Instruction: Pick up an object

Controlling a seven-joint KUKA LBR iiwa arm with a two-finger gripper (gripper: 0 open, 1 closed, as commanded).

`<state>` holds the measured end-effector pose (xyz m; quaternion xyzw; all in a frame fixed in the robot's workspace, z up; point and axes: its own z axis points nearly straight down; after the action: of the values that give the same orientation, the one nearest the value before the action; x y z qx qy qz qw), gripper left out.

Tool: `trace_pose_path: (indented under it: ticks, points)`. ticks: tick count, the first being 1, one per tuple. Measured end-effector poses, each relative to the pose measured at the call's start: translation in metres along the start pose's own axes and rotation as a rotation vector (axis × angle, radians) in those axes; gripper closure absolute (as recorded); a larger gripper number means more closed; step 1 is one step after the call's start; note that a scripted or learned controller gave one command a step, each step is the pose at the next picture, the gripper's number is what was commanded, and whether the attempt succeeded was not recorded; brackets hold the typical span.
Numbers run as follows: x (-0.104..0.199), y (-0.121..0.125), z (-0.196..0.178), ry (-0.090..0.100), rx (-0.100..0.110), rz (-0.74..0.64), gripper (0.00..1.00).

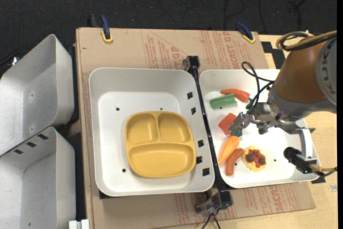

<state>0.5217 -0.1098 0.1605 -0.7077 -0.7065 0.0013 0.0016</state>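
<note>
The right bin (278, 177) holds several toy foods: a green piece (222, 100), an orange-red piece (236, 94) behind it, a red block (226, 122), a carrot (229, 147), a sausage (234, 161) and a small pizza (254, 159). My gripper (239, 125) hangs low over this bin, its dark fingers right next to the red block's right edge. Whether anything is between them I cannot tell. The arm's orange band (305, 75) rises to the right.
The left bin (107, 94) holds a yellow divided plate (159, 143). A black divider (201, 115) runs between the bins. Two white containers (32, 115) stand off the bench at left. Cables (257, 80) loop near the wrist.
</note>
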Motion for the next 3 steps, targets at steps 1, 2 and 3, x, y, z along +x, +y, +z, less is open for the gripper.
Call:
trace_pose_path:
  ticks: [1, 2, 3]
  points:
    - [0.003, -0.002, 0.064, 0.001, 0.002, 0.0, 0.0]
    - [0.002, -0.001, 0.051, 0.0, -0.003, 0.001, 1.0]
    - [0.006, 0.005, -0.011, -0.001, -0.01, -0.005, 1.0]
